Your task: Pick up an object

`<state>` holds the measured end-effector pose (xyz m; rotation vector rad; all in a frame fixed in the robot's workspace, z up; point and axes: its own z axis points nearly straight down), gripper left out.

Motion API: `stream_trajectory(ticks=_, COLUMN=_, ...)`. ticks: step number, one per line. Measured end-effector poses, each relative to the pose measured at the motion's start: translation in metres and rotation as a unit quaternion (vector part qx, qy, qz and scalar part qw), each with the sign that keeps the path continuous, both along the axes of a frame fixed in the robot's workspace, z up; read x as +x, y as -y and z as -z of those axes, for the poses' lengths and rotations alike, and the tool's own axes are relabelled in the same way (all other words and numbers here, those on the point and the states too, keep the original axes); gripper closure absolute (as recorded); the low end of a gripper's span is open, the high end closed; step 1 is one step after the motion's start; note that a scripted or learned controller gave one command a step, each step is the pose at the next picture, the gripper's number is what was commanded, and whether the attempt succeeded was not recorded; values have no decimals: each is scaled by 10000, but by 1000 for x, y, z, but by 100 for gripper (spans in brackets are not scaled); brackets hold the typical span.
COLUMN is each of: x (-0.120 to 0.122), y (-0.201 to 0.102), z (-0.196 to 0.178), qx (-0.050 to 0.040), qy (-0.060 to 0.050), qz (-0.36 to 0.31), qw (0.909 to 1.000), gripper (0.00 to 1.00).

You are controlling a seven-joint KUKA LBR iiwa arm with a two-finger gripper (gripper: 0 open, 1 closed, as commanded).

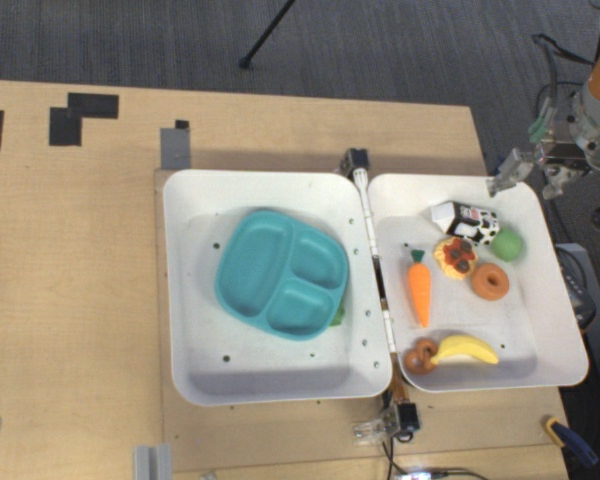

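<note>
- teal divided plate (283, 273) in the white left bin (185, 268)
- orange carrot (420, 288), green top
- yellow banana (467, 348)
- black-and-white cow toy (467, 221)
- green ball (508, 244)
- brown doughnut (491, 282)

Toy food in right bin (550, 268), claw (528, 168) above

- The arm enters at the upper right of the frame, its grey body cut off by the right edge, with a patch of orange at the top corner.
- The gripper (525, 168) sits at the right side of the frame, its pale metal fingers pointing down and left.
- Nothing lies between the fingers.
</note>
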<state>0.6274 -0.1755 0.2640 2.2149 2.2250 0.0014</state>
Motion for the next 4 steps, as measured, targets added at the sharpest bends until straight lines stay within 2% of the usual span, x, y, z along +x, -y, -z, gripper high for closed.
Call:
stream_trajectory(ticks=1, x=-43, y=-30, z=165, qx=8, qy=-18, qz=-869, qw=9962, gripper=0)
stream_trajectory(ticks=2, x=-44, y=-88, z=175, qx=-20, qy=59, qz=-1286, qw=9917, gripper=0)
stream_trajectory(ticks=3, x=-116, y=-137, z=79, qx=5, qy=3, qz=-330, qw=9995, gripper=0)
stream_trajectory(ticks=4, x=-140, y=-88, z=131, qx=3, qy=-7, qz=-1615, qw=9869, gripper=0)
